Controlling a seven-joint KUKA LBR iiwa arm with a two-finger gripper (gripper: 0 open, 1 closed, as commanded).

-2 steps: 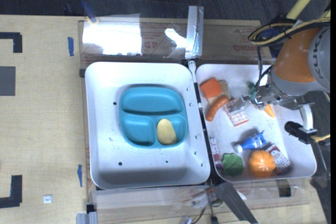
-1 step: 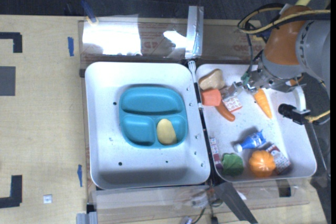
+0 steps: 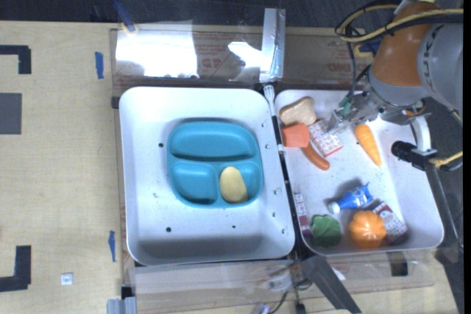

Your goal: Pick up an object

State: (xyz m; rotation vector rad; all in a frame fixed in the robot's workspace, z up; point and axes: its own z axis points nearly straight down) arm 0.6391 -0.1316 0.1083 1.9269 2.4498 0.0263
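Two shallow white bins sit side by side on the bench in the camera view. The left bin (image 3: 140, 180) contains a blue divided tray (image 3: 213, 158), and a yellow egg-shaped object (image 3: 233, 184) rests in the tray's lower right compartment. The right bin (image 3: 419, 195) contains the loose objects. A tan bread-like piece (image 3: 298, 112) lies near the upper left corner, with an orange-red block (image 3: 296, 136) just below it. A red-and-white packet (image 3: 324, 140) lies beside the block, and a thin red-orange item (image 3: 318, 159) protrudes from beneath the packet. An orange carrot (image 3: 369, 143) lies tilted near the bin's middle, to the right of the packet. Along the lower edge sit a green object (image 3: 326, 229), a blue-and-white tube (image 3: 352, 198), an orange round fruit (image 3: 366, 228) and a patterned packet (image 3: 392, 220) touching that fruit. The arm (image 3: 412, 59) enters from the right, with its orange band above the bin's upper right corner. The gripper (image 3: 344, 114) is low over the upper part of the right bin, between the bread-like piece and the carrot, just above the red-and-white packet. Whether its claw is apart or together cannot be determined at this resolution, and no object is visibly between its tips.
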